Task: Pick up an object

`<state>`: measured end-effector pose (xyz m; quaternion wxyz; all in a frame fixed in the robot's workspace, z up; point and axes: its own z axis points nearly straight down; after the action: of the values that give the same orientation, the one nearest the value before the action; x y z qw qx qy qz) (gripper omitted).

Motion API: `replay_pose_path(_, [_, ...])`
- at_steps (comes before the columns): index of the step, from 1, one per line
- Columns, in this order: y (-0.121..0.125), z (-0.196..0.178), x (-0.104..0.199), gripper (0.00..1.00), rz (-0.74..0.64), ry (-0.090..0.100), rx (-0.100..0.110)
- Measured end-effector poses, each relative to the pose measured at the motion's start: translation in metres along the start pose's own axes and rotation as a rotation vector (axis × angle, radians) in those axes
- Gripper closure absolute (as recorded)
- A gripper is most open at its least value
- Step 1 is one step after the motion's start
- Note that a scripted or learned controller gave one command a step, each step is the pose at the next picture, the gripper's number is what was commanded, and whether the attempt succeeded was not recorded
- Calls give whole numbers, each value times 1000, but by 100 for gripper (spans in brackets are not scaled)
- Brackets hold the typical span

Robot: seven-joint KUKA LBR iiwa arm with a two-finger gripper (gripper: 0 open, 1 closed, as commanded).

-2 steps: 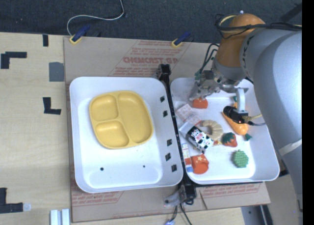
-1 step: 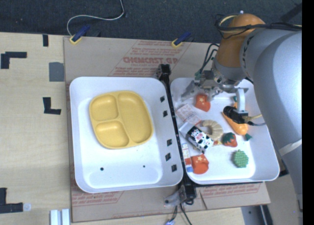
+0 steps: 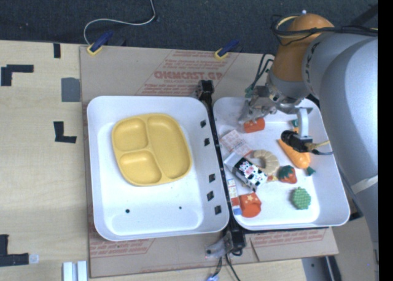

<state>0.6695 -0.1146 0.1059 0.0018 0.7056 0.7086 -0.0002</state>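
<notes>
1. Reaching in over the far part of the right bin (image 3: 328,194), the gripper (image 3: 252,114) sits low, directly above a small red piece (image 3: 253,126). We take that piece to be the object it is after.
2. We cannot tell from this slant whether the gripper is open or closed. Nor can we tell whether the red piece is gripped or merely lies just beneath it, so we do not count it as held.
3. First risk, as we judge it: the piece looks small and rounded, and it lies on a smooth white floor. An off-centre closing could squirt it sideways rather than trap it.
4. Second risk: the piece lies near the bin's far wall, with a pale pink packet (image 3: 232,140) close by. A nudge could drive it against the wall or onto the packet, where a clean approach would be harder.
5. Third risk: a shallow hold. If only the top of the piece is caught, we would expect it to drop on the lift. It might then land among the orange carrot (image 3: 296,156), the beige ring (image 3: 266,161) and the black-and-white block (image 3: 250,173) nearby.
6. Least of our worries: the left bin (image 3: 104,206), with its yellow divided plate (image 3: 150,149), is well apart and plays no part here.
</notes>
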Motion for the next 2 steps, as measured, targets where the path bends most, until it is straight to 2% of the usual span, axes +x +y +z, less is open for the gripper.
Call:
replay_pose_path(1, [0, 0, 0, 0, 0, 0, 0])
replay_pose_path(2, [-1, 20, -25, 0, 3, 1, 1])
